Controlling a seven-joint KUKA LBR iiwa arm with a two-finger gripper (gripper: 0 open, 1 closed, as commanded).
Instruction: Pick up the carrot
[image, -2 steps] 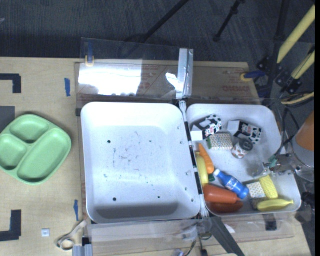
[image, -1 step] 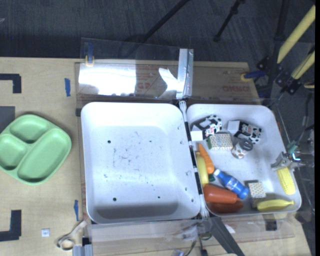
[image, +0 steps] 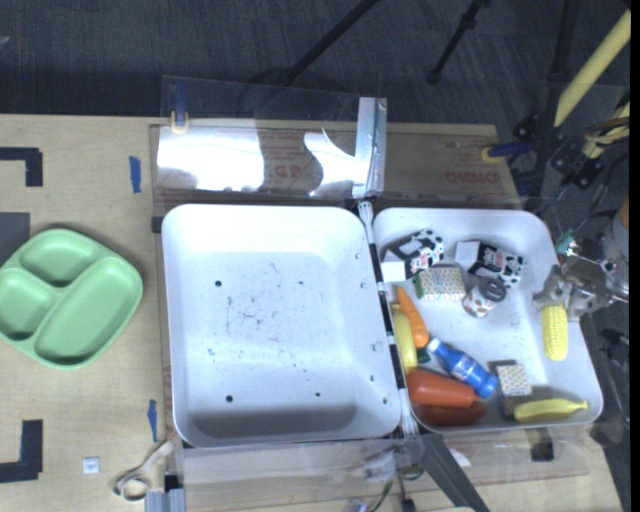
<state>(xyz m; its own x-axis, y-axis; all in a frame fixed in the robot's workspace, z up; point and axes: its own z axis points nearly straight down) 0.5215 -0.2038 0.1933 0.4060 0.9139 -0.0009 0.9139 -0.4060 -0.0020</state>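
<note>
The carrot (image: 412, 314) is a small orange piece lying at a slant against the left wall of the right bin (image: 535, 235), beside a yellow piece (image: 404, 342). My gripper (image: 566, 284) hangs over the right rim of that bin, just above a yellow corn cob (image: 553, 332). It stands well to the right of the carrot, with several objects between them. Nothing shows in its grasp.
The right bin also holds a blue bottle (image: 468, 367), a red-orange sausage shape (image: 440, 388), a banana (image: 548, 408), a speckled box (image: 441, 283) and black-and-white toys (image: 497, 260). The left bin (image: 270, 320) adjoins it. A green divided plate (image: 68, 296) lies far left.
</note>
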